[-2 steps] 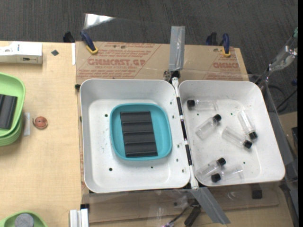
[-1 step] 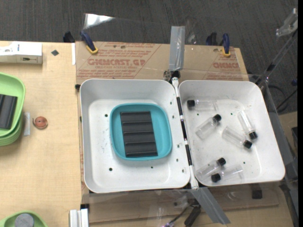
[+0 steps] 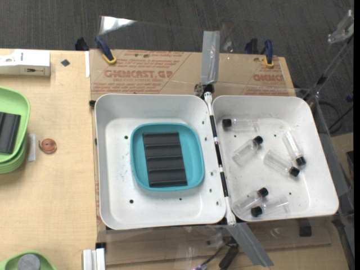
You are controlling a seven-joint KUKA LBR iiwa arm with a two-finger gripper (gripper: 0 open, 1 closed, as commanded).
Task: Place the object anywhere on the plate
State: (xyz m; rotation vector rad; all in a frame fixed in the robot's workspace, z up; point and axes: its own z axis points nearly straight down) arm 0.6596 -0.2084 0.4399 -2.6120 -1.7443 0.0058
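Six small clear vials with black caps, all lying on their sides in the right bin (image 3: 318, 198), none on the plate (image 3: 136, 151).

- Top vial (image 3: 239, 125): long axis across the bin, cap towards the divider between the bins.
- Middle vial (image 3: 246, 149): slanted, cap at its upper right end.
- Far-side vial (image 3: 292, 145): nearly lengthwise down the bin, cap at its lower end.
- Vial just beside it (image 3: 279, 163): slanted, cap at its lower right, close to that neighbour's cap; touching or not, hard to tell through the clear glass.
- Two near the bottom edge: one (image 3: 251, 200) slanted with cap up and right, the other (image 3: 271, 207) roughly across the bin with cap to the left.

Plate teal, rounded square, sitting in the middle of the left bin (image 3: 109, 173). On it a black ribbed block (image 3: 165, 159), long axis running up and down the bin, covering most of the plate's floor.

Behind both bins a sheet of printed cardboard (image 3: 146, 72), held by two blue clamps (image 3: 105, 49) at its top corners. On the wooden bench further left, a green dish (image 3: 19, 106) with a dark block (image 3: 8, 131) in it, a small copper-coloured disc (image 3: 48, 145) and a white box (image 3: 25, 63).

Pincer released or clenched: cannot tell.
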